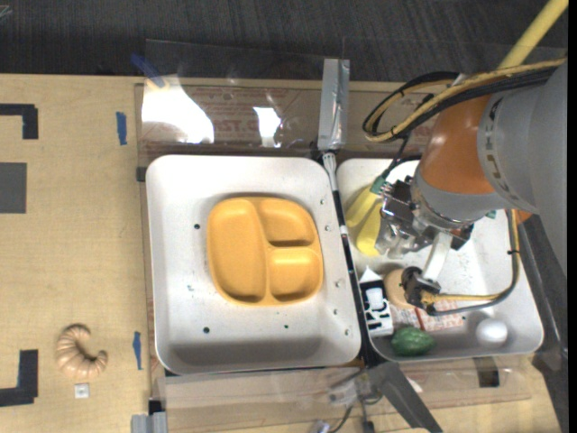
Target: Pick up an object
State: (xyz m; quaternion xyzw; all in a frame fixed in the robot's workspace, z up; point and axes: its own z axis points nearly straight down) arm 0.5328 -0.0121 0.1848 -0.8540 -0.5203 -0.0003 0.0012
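The bench bore two bins. In the right bin the gripper hung just beside the yellow thing; jaw state unclear. You needed to centre before closing.

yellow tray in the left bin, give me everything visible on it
The yellow tray is a rounded-corner divided dish that looks like matte moulded plastic. It has three compartments: one long one down its left side and two smaller ones stacked on the right. Nothing lies in any of them. It sits flat and open side up, roughly centred on the floor of the left white bin, apart from the bin's walls. Only the bin floor touches it; the gripper is over the right bin.
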